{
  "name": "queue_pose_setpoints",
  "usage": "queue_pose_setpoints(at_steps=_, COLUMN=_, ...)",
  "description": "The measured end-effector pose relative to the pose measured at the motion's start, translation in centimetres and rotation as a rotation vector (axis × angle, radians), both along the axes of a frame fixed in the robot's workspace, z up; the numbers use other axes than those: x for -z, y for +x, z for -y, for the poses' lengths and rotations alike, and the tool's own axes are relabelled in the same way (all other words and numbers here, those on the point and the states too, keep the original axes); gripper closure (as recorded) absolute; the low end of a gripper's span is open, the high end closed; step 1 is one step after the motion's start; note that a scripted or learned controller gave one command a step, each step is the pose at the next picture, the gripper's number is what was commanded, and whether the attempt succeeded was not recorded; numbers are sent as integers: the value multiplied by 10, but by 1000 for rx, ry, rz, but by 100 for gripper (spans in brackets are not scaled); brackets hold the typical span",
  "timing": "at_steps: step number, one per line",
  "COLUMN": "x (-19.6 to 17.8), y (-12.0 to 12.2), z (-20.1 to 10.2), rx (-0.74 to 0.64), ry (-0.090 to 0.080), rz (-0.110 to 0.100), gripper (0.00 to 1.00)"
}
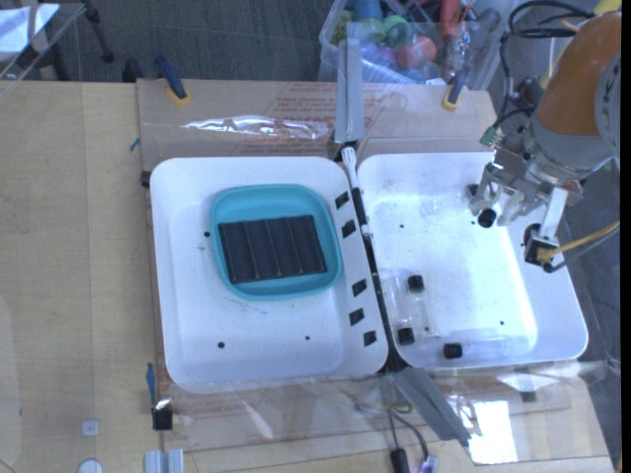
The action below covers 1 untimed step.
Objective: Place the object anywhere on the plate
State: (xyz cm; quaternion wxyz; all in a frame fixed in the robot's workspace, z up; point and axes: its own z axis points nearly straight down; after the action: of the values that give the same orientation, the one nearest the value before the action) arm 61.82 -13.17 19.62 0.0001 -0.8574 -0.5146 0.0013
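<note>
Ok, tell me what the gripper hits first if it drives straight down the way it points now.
Most likely the bare white floor of the right bin. The gripper hangs over its upper right part, pointing down. The teal plate lies in the left bin, out of that line. Depth is hard to judge from this slant.

Bright, even overhead light, slightly soft focus
Glare washes the white bins (463, 264) and glints off clear tape (246, 126) on the table (69, 264); shadows stay faint, while the background clutter looks blurred
</note>
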Motion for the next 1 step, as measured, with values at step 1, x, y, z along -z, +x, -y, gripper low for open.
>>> queue_pose_setpoints(at_steps=1, x=0, y=0, z=0, rx=0, ry=0, rz=0, gripper=0)
